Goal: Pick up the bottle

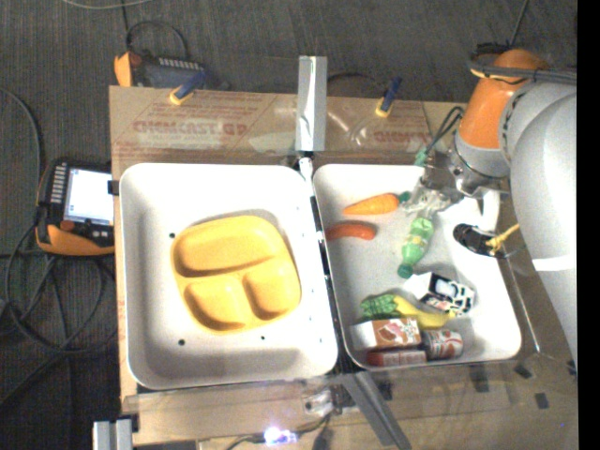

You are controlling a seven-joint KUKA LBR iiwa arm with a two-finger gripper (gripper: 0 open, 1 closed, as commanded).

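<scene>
A small green bottle [415,243] lies on its side in the right bin [506,340], in the bin's upper middle, with its length running down and to the left. My gripper [429,198] hangs just above the bottle's upper end, under the arm's orange band [487,115]. It is near the bin's back right corner. From this angle I cannot make out whether the gripper touches the bottle.
An orange carrot [374,204] and a red sausage-like piece [352,232] lie left of the bottle. A black-and-white pack [448,294], a yellow banana [424,313], a carton [392,332] and a can [442,345] crowd the front. The left bin [141,336] holds a yellow divided tray [239,272].
</scene>
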